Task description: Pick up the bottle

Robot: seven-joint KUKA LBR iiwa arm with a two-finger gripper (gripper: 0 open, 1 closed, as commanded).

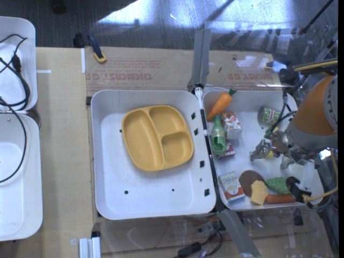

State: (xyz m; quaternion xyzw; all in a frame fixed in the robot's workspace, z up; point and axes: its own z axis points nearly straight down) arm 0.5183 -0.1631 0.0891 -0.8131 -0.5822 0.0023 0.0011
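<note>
Bottle (pixel 217 137) lying flat, long axis near-vertical in view, cap toward far wall.

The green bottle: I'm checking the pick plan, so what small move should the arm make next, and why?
Probably shift the end effector toward the view's left. The green bottle lies against the right bin's left wall, beside the small carton and below the carrot, and the end effector sits apart from it, mid-bin.
</note>
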